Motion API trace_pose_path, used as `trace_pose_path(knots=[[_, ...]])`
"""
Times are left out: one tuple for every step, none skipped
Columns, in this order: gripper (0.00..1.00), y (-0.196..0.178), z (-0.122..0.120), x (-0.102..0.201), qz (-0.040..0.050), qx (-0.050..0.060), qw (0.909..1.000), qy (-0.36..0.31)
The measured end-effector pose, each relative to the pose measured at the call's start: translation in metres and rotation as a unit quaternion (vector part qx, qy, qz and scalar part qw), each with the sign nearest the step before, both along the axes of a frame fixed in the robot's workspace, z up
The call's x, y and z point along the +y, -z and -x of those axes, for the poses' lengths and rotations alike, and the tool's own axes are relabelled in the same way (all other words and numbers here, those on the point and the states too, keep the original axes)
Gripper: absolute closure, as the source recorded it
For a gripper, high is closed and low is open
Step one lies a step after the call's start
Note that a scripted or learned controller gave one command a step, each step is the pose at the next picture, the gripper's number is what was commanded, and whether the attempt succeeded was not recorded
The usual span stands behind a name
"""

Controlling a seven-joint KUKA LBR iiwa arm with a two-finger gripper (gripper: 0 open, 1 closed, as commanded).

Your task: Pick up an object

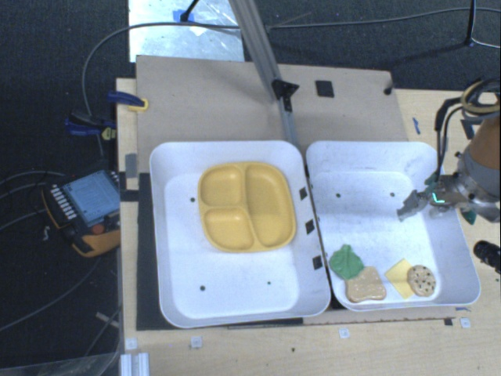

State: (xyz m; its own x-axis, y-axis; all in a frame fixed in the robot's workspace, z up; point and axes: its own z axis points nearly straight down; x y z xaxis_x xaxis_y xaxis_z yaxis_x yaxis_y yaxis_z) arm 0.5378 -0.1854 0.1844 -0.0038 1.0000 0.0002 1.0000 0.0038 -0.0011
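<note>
Cookie (421, 280) near right bin's (368, 163) front edge.

Two white bins are set side by side. In the left bin (180, 288) a yellow divided plate (245, 206) is seen. In the right bin (368, 171), near the front edge, a green leaf (345, 261), toast slice (365, 285), cheese slice (400, 276) and cookie (422, 280) are clustered. The gripper (412, 204) is positioned above the right bin's right side.

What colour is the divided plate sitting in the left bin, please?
Yellow. The divided plate shows plainly in the camera view, lying in the left bin.
</note>
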Motion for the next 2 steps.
trace_pose_path(knots=[[0.0, -0.001, -0.001, 0.0, 0.0003, -0.001, 1.0, 0.0], [0.0, 0.041, -0.003, 0.004, -0.0001, 0.0, 1.0, 0.001]])
